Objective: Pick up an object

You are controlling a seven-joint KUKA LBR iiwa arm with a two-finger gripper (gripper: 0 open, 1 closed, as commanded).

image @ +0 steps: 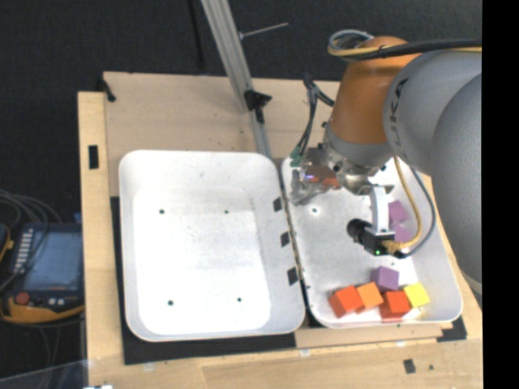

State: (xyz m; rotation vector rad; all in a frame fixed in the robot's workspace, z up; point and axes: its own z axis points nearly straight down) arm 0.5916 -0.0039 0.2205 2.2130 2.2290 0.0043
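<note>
Camera view: claw low at upper left of the right bin, its state unclear; blocks lie lower right, nothing lifted yet

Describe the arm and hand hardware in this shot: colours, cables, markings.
The arm is a bulky grey KUKA iiwa with rounded links; dark lettering shows on the grey shell. An orange band wraps it above the wrist. Below sits a grey flange, then the hand, metallic with small red and green details. Thin cables loop over the orange band, and a yellow one trails beside a white bracket.
</note>
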